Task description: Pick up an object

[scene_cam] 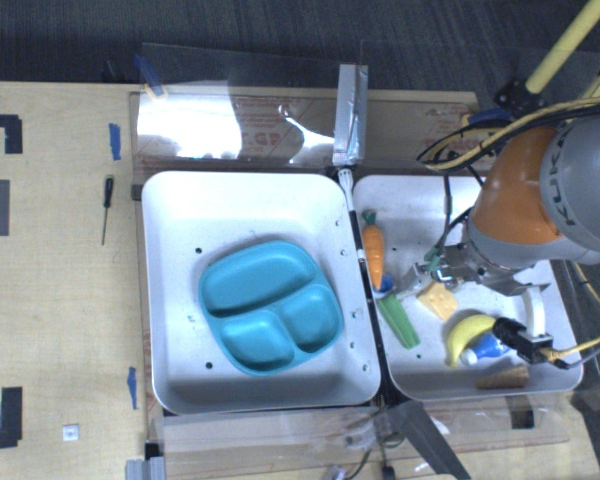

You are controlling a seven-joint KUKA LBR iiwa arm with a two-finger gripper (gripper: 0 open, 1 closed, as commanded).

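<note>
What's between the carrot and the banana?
In the camera view, a green stick and a yellow block lie between the carrot and banana.

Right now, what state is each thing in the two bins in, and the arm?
blue divided tray: flat in the left bin, nothing in it.
carrot: lying along the right bin's left wall.
green piece: lying flat, below the carrot.
banana: lying free on the bin floor.
yellow block: flat beside the banana.
arm: reaching low over the right bin.
</note>
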